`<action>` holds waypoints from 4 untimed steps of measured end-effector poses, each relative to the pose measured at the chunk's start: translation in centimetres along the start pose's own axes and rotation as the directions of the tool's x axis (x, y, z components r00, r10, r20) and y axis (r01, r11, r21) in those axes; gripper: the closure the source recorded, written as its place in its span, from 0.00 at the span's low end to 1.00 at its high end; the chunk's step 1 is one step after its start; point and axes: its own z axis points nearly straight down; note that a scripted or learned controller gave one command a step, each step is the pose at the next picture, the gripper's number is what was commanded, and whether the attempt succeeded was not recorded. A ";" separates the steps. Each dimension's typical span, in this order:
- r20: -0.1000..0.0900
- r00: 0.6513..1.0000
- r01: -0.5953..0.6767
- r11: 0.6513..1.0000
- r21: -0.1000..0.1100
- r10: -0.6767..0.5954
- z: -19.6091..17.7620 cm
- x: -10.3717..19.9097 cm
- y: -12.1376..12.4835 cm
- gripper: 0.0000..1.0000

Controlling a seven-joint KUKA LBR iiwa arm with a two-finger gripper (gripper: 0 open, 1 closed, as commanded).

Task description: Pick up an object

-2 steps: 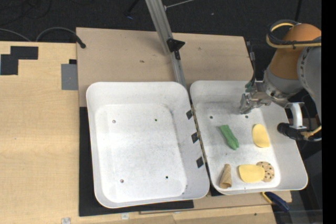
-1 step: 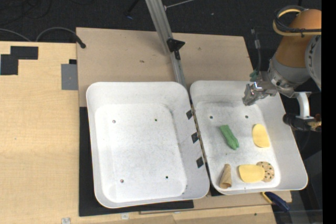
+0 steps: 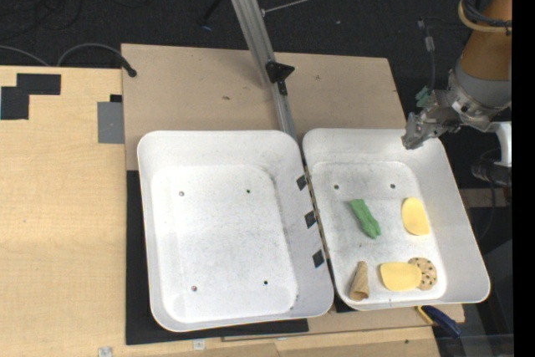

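Where gripper (image 3: 415, 135) hovers: green piece (image 3: 364, 218), cookie (image 3: 424, 272), unobstructed.

Fixed overhead camera, slanted down, both white bins (image 3: 226, 148) framed

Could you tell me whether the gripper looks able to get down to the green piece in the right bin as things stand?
Probably yes. The green piece lies alone on the open floor of the right bin, apart from the other items, and the gripper hovers at the bin's far rim with nothing between them.
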 end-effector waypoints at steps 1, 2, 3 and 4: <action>-0.001 1.000 0.000 1.000 0.002 0.000 -3.5 -0.1 0.1 1.00; -0.005 1.000 0.001 1.000 0.008 -0.001 -2.2 5.5 -0.1 1.00; -0.004 1.000 0.001 1.000 0.009 0.000 -1.4 10.0 -0.3 1.00; -0.005 1.000 0.000 1.000 0.010 0.000 -0.6 15.5 -1.0 1.00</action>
